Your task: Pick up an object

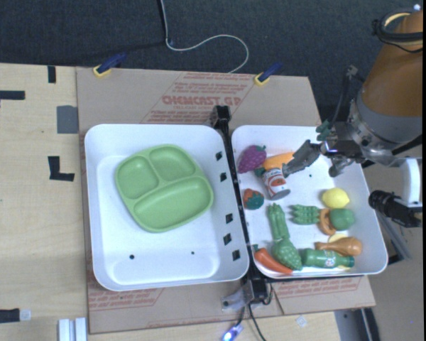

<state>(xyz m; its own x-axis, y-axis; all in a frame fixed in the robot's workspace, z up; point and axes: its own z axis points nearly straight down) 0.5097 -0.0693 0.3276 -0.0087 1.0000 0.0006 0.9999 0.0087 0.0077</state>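
The claw (318,156) is seen spread wide and holding nothing, poised over the upper part of the right bin (378,212), its two dark fingers splayed toward 8 o'clock and 4 o'clock. Just off the left fingertip (295,165), a small can (275,181) is found lying near the middle of the bin's upper half, with a purple bunch of grapes (252,158) at its 10 o'clock and a yellow lemon (335,197) at its 3 o'clock.

The can is judged to be the likeliest pick. Its long axis is seen running roughly from 11 o'clock to 5 o'clock, the orange end toward 11 and the pale end toward 5. A clean grasp would be favoured if the claw were shifted toward 8 o'clock until centred over the can, turned so the fingers close across the short width, and lowered straight down. The grapes should be cleared by the left finger, since crowding there could nudge the can aside.
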